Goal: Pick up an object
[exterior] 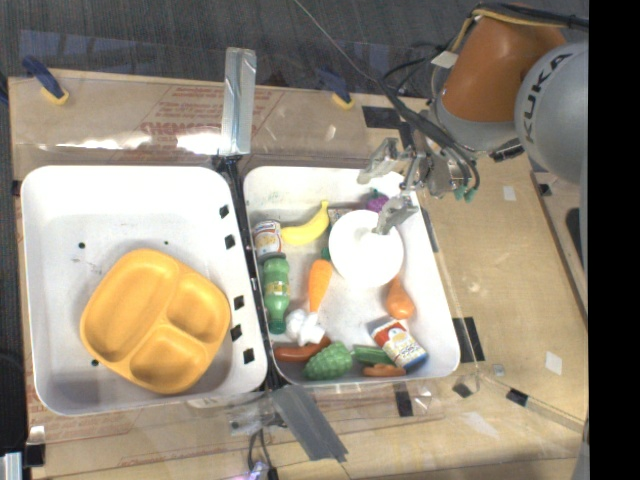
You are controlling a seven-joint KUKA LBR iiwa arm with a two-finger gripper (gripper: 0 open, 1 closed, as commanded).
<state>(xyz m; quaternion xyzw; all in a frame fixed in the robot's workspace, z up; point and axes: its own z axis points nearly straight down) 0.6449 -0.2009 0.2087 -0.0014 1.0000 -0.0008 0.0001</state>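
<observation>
At top right, "KUKA" lettering legible on grey arm (555, 88). Left of arm, gripper (395, 183) over right bin (445, 308) far rim, fingers spread apart, gripping nothing. Below gripper: white plate (366, 250), banana (308, 228), carrot (318, 284), small cans with unreadable labels. Left of right bin: yellow tray (155, 318), open floor around.

Your bench (520, 298), brown and taped, left white bin (50, 198) and right white bin (440, 308) resting on it, touching side by side
</observation>
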